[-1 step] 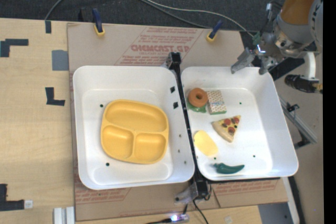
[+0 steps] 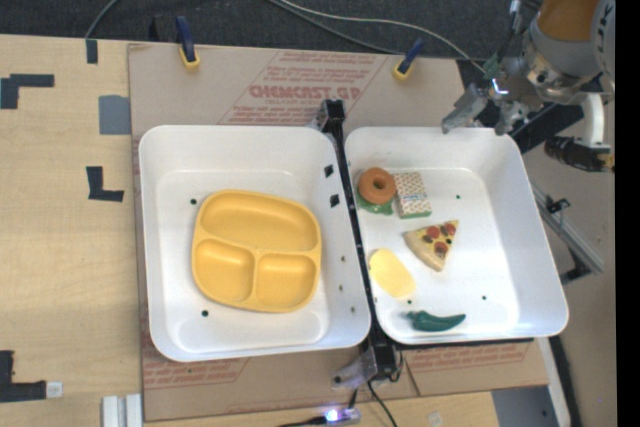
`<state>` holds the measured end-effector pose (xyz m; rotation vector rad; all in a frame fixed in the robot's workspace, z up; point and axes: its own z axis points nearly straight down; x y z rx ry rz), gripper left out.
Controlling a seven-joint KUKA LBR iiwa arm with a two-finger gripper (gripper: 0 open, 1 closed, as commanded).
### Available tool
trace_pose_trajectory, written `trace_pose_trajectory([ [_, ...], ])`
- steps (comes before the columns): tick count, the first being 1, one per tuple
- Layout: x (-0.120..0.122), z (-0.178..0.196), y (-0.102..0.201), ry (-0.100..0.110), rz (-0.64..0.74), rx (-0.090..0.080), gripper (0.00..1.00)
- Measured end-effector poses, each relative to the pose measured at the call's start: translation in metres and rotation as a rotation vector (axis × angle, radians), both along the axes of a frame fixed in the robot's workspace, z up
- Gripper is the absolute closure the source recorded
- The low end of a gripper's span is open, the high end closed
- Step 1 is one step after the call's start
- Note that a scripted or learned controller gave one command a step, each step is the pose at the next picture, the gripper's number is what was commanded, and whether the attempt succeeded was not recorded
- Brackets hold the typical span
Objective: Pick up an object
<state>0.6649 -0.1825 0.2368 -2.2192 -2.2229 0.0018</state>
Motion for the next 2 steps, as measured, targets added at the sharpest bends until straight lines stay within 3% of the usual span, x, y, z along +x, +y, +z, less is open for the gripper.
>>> trace_pose_trajectory([
  [2, -0.006, -0.087, 0.004, 0.001, 0.0, -0.001, 0.0],
])
